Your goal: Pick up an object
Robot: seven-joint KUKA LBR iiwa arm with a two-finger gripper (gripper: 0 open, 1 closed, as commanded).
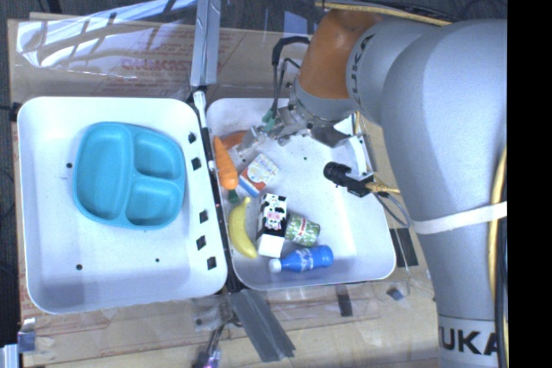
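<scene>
We are looking down on two white bins side by side on the table: the left bin [43, 185] is holding one blue divided tray [129, 174], and the right bin [366, 246] is holding the clutter we are picking from. Our jaws [278, 123] are hanging low over the far end of the right bin, under the orange band of the arm [431, 99], and they are too blurred and crowded by cabling for us to tell whether they are open or closed; nothing is plainly showing between them. The move ahead is turning on what is lying toward the near-left of the jaws. Nearest is one carrot [225, 163], lying along the bin's left wall with its long axis running from far to near, so we are judging that a grip across its narrow width would be suiting it. Just beside it is one small packet [258, 174], possibly the closest thing to the jaws, though its edges are hard to make out. Further toward the near end we are counting one banana [241, 230], curved along the same wall, one cow-print carton [272, 217], one green can [303, 229] and one blue bottle [304, 259] lying on its side across the bin. No object is lifted yet.
</scene>
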